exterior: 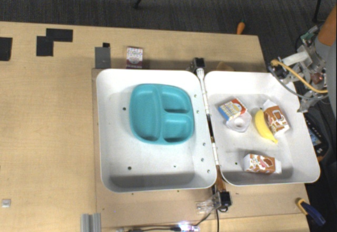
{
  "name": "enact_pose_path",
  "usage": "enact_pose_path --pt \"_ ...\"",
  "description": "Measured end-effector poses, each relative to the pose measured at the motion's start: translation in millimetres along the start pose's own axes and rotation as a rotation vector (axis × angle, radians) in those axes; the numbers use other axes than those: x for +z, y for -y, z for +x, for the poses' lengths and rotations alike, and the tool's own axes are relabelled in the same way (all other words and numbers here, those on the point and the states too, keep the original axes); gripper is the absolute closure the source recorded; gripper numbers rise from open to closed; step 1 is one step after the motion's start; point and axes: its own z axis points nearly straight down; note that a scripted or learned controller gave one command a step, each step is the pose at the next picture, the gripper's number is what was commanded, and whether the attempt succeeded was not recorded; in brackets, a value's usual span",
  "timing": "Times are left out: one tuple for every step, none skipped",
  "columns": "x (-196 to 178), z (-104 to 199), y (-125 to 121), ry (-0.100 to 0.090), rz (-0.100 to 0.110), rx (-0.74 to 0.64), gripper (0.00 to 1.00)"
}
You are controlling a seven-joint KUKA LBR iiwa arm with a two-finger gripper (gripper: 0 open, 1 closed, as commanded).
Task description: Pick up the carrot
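The arm's grey wrist, with yellow cables, reaches in at the right edge, and my gripper hangs by the far right rim of the right bin. It stands apart from the objects lying in that bin. These are a yellow banana, a brown and white packet beside it, a small blue, red and white carton, a small white round piece, and a brown and white carton near the front.
The left bin holds a teal divided plate. A small orange object sticks up at the bench's back edge. A small printed box stands behind the left bin.
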Motion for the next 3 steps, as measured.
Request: enact_pose_path --pt "-14 4 3 -0.004 -0.001 -0.019 1.00" --pt "-11 -28 77 -0.004 0.003 -0.036 1.00" --pt "-44 -39 5 -0.006 -0.005 0.012 1.00"
